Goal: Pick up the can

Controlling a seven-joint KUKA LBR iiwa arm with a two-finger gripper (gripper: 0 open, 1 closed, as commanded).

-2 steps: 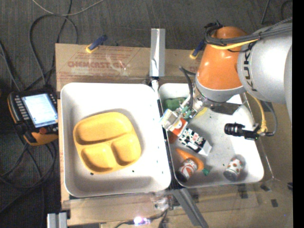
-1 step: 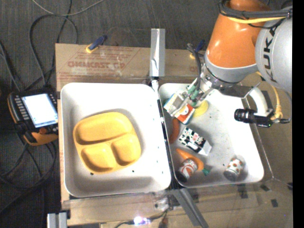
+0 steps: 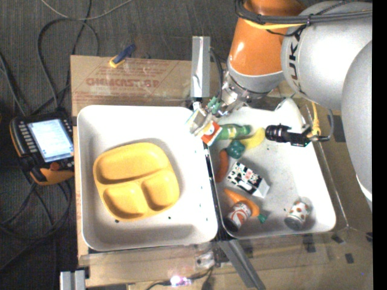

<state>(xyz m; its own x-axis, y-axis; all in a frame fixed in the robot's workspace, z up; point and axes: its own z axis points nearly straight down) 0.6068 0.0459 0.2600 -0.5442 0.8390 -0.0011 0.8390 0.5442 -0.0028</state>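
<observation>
Can (image 3: 240, 215) lies in right bin (image 3: 323, 219); yellow tray (image 3: 136, 179) perhaps fills left bin (image 3: 91, 132).

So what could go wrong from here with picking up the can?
The gripper sits at the rim between the bins, far from both cans at the right bin's near edge. The left can lies against a carrot and a black-and-white carton, so a grab may catch those. The other rests by the bin's corner, cramping the approach.
</observation>
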